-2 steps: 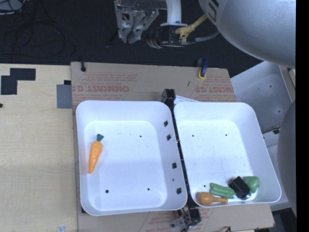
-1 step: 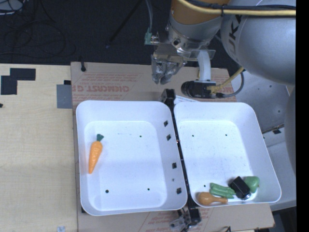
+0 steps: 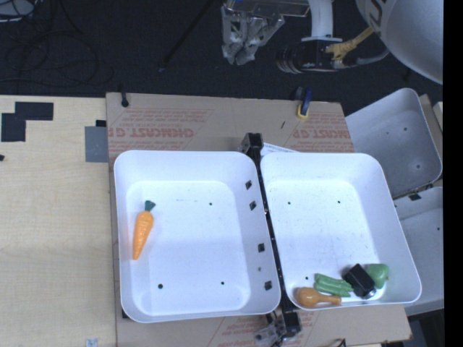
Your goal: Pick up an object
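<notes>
An orange toy carrot (image 3: 142, 231) with a green top lies by the left wall of the left bin (image 3: 181, 159). The near right corner of the right bin (image 3: 325, 162) holds a cluster: a green pod (image 3: 332, 284), a black block (image 3: 359, 280), a light green piece (image 3: 377, 272) and an orange gourd-shaped toy (image 3: 316, 297). My gripper (image 3: 242, 48) hangs high at the top of the view, beyond the far edge of the bench and well away from both bins, with nothing seen in it.
A black divider (image 3: 262, 230) with clips runs between the two bins. Both stand on a cardboard sheet (image 3: 217, 121). A grey metal panel (image 3: 405, 136) sits to the right of the right bin. Cables (image 3: 318, 56) lie on the dark floor behind.
</notes>
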Robot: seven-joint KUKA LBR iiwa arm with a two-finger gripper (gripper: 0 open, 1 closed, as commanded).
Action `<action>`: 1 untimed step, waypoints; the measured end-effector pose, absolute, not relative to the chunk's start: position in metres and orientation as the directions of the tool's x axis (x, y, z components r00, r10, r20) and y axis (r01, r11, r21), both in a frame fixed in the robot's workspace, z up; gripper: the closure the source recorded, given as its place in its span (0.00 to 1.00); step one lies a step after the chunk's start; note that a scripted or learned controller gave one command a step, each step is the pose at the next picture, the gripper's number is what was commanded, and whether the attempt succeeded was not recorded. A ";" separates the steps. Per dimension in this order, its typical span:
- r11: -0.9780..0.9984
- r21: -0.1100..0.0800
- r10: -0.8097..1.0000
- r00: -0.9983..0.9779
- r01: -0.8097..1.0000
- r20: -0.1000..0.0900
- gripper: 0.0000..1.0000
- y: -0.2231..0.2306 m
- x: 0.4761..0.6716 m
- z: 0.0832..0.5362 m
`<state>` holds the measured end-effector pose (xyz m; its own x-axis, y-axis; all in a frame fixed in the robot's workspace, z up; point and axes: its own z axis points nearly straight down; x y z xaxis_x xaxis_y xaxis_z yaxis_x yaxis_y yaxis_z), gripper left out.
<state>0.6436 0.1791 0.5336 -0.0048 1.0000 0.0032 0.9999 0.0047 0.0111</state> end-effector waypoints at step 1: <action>0.007 -0.003 1.000 -0.007 1.000 0.000 1.00 0.247 0.643 0.537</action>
<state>0.6433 0.2475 0.5374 -0.0069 1.0000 0.0004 1.0000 0.0069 -0.0028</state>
